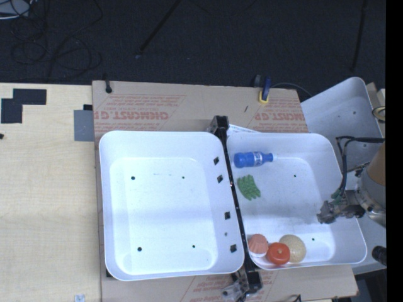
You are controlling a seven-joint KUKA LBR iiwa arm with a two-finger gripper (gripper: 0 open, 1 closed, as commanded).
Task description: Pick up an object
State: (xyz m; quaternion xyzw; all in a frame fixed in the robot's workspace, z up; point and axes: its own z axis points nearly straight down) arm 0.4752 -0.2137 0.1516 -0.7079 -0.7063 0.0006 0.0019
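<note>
bright, even overhead light; the white bins (167,146) glare slightly, shadows soft, the far floor (189,30) dim, focus a bit soft.

Blue bottle (252,159): lies on its side, upper left of the right bin, cap toward frame right. Green textured item (248,187): lies just below the bottle. Pink-white (257,245), red (278,253) and beige (293,247) round items: clustered, touching, at the bin's lower edge.

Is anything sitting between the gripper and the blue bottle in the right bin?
Nothing visible. The gripper is at the right bin's right wall; the blue bottle lies toward the back left, bare floor between. The green object sits just off that line.
</note>
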